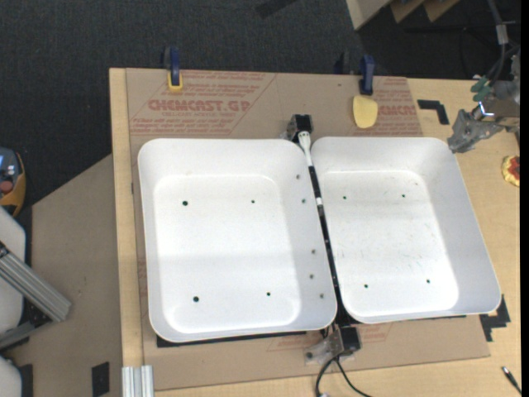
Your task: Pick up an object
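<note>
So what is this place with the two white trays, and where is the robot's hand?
You are looking down from a camera fixed above a workbench. On it lies a brown cardboard sheet with red lettering, held down at the back by two clamps. On the cardboard sit two shallow white bins side by side, the left bin and the right bin. Small dark dots mark their floors. Between them runs a thin black strip. A yellow thing lies on the cardboard behind the right bin. The robot is an arm that reaches in from the right. Its pincer is the grey metal part at the right edge, above the bench beside the right bin's far corner. I see nothing held in it.
</note>
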Action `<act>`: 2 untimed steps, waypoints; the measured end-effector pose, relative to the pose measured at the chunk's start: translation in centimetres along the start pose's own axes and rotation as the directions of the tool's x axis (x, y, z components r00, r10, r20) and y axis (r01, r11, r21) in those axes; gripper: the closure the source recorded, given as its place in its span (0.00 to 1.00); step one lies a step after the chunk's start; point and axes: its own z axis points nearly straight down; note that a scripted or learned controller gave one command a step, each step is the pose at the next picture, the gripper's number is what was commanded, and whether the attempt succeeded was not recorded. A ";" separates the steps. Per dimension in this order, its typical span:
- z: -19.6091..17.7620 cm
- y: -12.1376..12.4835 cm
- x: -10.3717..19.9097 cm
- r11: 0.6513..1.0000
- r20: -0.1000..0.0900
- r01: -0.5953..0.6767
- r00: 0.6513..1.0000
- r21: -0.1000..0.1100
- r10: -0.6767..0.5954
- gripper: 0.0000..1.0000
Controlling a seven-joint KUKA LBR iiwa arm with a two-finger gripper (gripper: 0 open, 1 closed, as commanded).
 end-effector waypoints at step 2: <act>3.0 1.0 0.0 1.000 -0.002 0.004 1.000 0.004 -0.004 1.00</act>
